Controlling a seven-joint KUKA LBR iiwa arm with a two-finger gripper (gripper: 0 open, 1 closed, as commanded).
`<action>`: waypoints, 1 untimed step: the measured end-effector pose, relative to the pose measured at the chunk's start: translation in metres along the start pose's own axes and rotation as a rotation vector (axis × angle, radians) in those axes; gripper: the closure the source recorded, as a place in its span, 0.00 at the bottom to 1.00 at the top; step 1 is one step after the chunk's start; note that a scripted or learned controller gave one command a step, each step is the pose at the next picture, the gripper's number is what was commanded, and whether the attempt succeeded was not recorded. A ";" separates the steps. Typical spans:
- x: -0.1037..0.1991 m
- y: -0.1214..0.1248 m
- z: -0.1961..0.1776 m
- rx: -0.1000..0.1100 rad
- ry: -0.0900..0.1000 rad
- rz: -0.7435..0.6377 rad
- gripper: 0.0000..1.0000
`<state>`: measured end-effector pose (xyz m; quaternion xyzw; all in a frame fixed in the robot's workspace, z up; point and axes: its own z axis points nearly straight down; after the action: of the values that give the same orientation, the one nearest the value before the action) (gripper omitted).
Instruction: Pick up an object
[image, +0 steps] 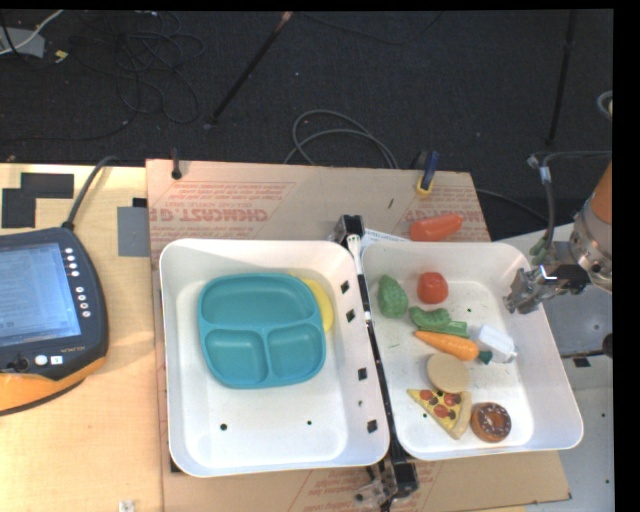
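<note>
Cardboard-covered surface (300, 195) carried two white bins. Jaws (524, 292) hovered over right bin (555, 400) at its far right rim; whether released or clenched, could not tell. Carrot (449, 345) lay left of jaws, tomato (432, 287) farther left. Teal tray (263, 329) sat in left bin (190, 420).

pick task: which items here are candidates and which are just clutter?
Candidates, right bin: tomato, green vegetable, carrot, pizza slice, donut, with the claw at the bin's right rim.

Clutter: teal tray, tablet, red pepper on cardboard.
</note>
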<state>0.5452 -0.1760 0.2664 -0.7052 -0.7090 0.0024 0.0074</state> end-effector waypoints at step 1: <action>0.063 0.104 0.016 -0.018 -0.007 -0.002 1.00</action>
<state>0.6484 -0.1121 0.2497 -0.7044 -0.7098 -0.0016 -0.0017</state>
